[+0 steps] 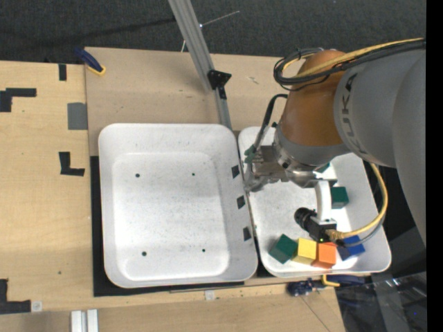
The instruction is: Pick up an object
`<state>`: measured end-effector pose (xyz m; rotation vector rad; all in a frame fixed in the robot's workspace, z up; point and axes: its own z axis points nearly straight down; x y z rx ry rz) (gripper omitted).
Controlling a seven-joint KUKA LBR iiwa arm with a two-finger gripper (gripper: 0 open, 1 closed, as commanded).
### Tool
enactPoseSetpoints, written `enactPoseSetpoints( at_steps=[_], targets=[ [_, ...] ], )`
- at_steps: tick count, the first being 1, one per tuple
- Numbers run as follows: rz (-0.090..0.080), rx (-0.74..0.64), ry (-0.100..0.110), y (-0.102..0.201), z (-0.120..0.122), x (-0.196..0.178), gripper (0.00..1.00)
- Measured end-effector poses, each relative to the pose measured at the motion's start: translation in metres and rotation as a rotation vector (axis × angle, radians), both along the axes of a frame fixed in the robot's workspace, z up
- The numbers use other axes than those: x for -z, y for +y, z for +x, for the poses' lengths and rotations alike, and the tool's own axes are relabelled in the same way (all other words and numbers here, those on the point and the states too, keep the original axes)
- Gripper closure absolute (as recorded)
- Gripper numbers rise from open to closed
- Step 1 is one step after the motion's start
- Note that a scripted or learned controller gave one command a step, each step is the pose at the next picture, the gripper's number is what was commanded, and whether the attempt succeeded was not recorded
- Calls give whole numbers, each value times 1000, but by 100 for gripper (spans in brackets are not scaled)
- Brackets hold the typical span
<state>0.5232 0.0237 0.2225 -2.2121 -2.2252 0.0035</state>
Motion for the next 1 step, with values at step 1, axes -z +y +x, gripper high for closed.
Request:
enactPoseSetpoints(
  at_steps=[1],
  targets=[
    [1,-1,-2,42,-18,-11,100]
  ],
)
